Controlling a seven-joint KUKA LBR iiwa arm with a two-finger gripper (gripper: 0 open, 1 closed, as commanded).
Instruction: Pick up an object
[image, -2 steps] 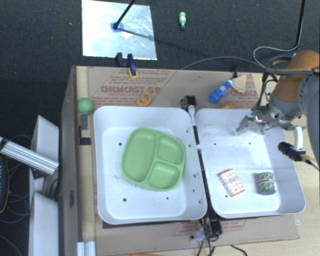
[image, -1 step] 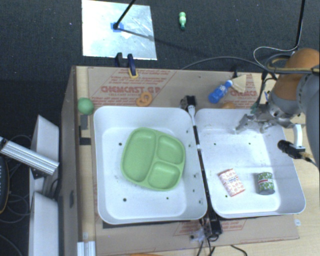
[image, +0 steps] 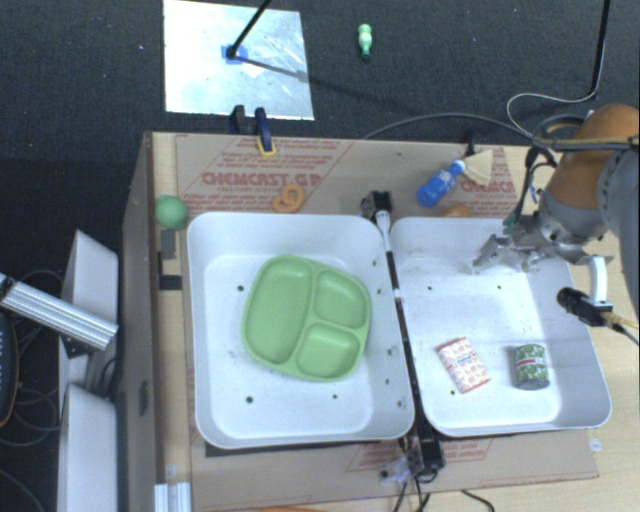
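In the right bin (image: 590, 400), a small green can (image: 530, 365) stands near the front right. A red and white packet (image: 463, 363) lies flat just left of it. My gripper (image: 510, 257) hangs over the back of the right bin, well behind both. Its metal fingers (image: 486, 256) are spread open with nothing between them. A green divided plate (image: 305, 317) lies in the middle of the left bin (image: 215, 400).
On the cardboard behind the bins lie a blue bottle (image: 440, 185), a pale cone-shaped thing (image: 488, 165), an orange ring (image: 289, 197) and a green ball (image: 171, 211). A black ridge (image: 397, 300) separates the two bins. The middle of the right bin is bare white floor.
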